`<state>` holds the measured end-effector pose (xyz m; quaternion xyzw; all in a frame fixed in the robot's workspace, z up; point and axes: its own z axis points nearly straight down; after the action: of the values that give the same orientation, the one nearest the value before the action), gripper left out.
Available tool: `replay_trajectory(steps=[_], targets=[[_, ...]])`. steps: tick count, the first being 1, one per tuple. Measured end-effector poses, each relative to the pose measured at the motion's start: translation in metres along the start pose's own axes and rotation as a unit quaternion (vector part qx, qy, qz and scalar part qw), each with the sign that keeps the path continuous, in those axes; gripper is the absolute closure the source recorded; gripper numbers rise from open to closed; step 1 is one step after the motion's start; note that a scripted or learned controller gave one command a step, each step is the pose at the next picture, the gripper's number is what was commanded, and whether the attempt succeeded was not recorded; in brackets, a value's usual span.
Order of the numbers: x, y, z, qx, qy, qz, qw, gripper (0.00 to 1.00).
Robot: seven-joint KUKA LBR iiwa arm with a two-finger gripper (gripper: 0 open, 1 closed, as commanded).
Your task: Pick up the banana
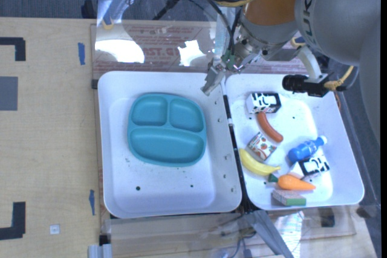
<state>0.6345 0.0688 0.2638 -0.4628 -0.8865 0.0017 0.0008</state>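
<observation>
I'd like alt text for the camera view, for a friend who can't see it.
A yellow banana lies in the right white bin among a hot dog, blue bottle and carrot. The grey robot arm's gripper hangs above the bins' far edge, well away from it. The left bin holds a teal divided plate.

The yellow banana point(258, 164) lies curved on the right bin's left floor.

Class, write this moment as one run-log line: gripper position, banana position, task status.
gripper: above far rim between bins | banana: right bin, near left wall, beside carrot | status: not picked
</observation>
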Motion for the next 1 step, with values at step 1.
replay_trajectory(steps=[1], targets=[[0.0022, 0.0021, -0.0064, 0.001, 0.000, -0.003, 1.0000, 1.00]])
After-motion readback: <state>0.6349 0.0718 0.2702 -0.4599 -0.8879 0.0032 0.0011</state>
